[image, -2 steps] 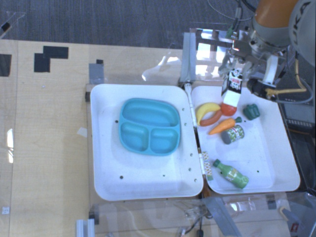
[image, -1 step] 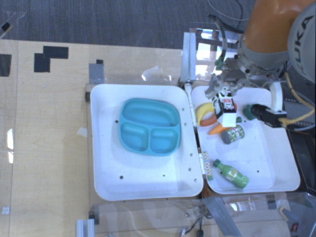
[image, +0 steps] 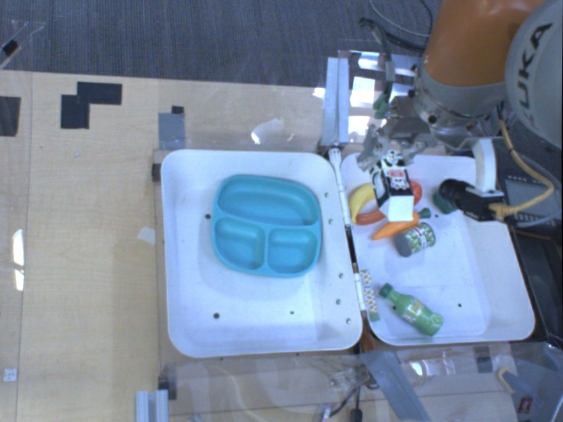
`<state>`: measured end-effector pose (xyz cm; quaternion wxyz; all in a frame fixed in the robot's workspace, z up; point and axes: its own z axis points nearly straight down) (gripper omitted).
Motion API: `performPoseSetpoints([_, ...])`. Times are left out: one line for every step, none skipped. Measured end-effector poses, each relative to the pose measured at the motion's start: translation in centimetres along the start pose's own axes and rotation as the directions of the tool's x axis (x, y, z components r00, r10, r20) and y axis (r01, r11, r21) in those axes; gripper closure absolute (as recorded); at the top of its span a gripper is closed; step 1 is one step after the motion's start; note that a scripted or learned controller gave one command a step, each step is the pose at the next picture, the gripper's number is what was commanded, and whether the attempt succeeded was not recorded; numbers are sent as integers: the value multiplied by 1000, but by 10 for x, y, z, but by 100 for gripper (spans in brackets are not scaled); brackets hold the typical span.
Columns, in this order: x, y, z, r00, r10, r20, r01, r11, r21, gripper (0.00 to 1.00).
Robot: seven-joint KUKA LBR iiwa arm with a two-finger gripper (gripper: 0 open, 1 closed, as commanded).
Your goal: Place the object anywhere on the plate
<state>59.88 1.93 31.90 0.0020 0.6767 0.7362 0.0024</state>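
My pincer (image: pixel 387 152), grip state I cannot tell, hangs over the milk carton (image: pixel 395 185) in the right bin (image: pixel 493 297), the blue plate (image: pixel 266 225) lying leftward.

You are looking at a pale wooden bench (image: pixel 79 262) bearing two white bins: left bin (image: pixel 189 323), right bin (image: pixel 493 310), sitting side by side
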Motion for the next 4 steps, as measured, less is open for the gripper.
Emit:
performPoseSetpoints([17,2,8,999,48,0,-48,999,1,100])
performPoseSetpoints([82,11,84,999,-45,-1,45,999,4,100])
performPoseSetpoints([76,-5,12,995,-97,0,97,995,-1,100])
performPoseSetpoints([117,8,79,982,-189,-1,189,982,4,100])
